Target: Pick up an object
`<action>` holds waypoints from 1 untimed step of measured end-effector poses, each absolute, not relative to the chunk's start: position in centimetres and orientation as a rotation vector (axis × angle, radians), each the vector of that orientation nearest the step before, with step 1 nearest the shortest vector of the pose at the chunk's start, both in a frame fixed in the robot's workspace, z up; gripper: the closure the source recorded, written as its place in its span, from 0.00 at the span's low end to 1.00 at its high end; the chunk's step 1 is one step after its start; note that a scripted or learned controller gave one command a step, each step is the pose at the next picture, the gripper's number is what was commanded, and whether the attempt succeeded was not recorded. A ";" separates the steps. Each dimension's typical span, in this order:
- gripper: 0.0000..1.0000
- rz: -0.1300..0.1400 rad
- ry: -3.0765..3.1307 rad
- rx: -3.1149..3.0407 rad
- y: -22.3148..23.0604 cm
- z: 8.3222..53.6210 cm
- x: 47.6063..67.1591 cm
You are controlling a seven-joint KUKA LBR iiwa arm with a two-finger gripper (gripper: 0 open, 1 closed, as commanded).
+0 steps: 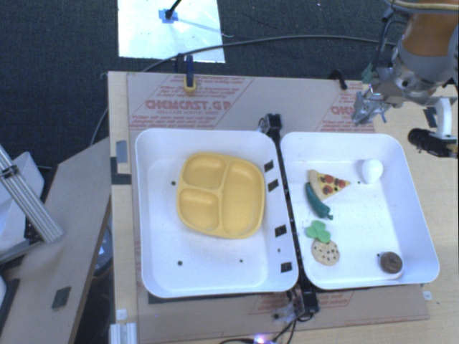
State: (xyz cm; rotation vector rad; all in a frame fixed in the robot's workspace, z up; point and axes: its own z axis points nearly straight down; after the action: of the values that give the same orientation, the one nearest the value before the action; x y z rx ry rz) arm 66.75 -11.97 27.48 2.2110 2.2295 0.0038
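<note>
The right bin [409, 192] holds a pizza slice [328, 183], a white egg [371, 170], a green pepper [317, 201], a green broccoli piece [317, 229], a cookie [325, 253] and a brown round piece [391, 262]. My gripper [364, 111] hangs above the bench just beyond the far edge of the right bin, up and slightly left of the egg. Nothing shows between its fingers, and they are too small to judge.
A yellow divided plate [221, 195] lies in the left bin [154, 192]. Black clips run along the seam between the bins [278, 206]. A cable crosses the cardboard behind the bins. A white sheet [168, 20] lies on the floor at the back.
</note>
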 end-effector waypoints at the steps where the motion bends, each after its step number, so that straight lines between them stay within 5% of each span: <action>1: 1.00 0.001 2.230 2.212 -7.4 26.0 66.0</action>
State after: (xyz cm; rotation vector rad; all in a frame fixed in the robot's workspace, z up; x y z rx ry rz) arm 66.04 -7.39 25.98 2.2124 2.2304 0.0014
